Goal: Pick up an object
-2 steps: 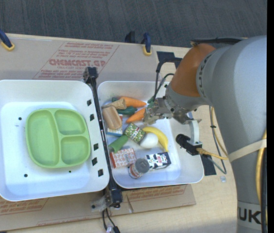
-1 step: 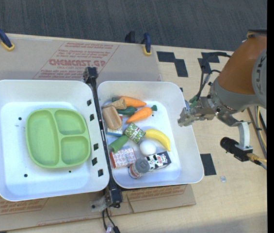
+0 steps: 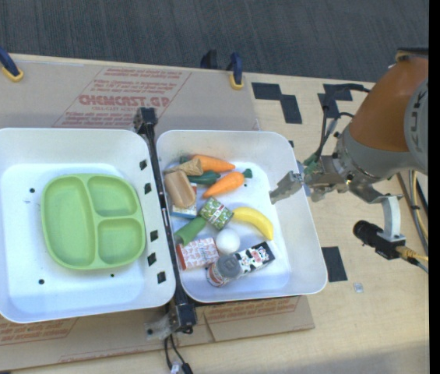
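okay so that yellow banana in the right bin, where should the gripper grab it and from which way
Probably from above, across the middle of the banana. It lies flat and curved, its narrow width suiting two fingers. Its right side faces bare bin floor, so one finger fits there; the white ball and green can crowd its left.

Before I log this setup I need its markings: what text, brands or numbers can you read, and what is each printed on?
"CHEMCAST GP": red print on the brown protective sheet behind the bins; the smaller red lines around it are too blurred to read.
Red-and-white packet in the right bin: print too small to read.
Black-and-white carton: markings unreadable.
Green patterned item: label unreadable.
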You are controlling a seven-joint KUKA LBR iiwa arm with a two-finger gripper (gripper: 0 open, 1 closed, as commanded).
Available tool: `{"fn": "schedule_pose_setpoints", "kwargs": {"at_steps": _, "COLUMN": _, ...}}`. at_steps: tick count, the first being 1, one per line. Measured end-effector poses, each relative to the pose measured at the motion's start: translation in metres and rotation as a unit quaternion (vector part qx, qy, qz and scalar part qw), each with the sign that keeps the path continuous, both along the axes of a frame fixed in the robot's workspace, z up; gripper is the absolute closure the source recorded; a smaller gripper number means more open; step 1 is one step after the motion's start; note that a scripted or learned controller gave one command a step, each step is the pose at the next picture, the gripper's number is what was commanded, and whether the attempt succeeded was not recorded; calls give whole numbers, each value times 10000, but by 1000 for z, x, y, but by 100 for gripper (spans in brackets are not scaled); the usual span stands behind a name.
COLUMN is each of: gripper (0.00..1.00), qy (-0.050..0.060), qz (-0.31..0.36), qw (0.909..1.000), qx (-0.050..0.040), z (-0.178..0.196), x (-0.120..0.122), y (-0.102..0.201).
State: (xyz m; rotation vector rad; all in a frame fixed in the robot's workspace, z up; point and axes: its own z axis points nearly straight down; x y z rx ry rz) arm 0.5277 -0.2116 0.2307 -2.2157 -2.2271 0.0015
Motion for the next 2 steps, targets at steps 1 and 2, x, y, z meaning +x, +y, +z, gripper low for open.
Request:
{"fn": "schedule_pose_setpoints", "kwargs": {"at_steps": 1, "gripper": 0, "qy": 0, "qz": 0, "qw": 10000, "qx": 0, "z": 0, "x": 0, "y": 0}}
{"fn": "schedule_pose_setpoints", "kwargs": {"at_steps": 2, "gripper": 0, "qy": 0, "qz": 0, "qw": 10000, "qx": 0, "z": 0, "x": 0, "y": 0}}
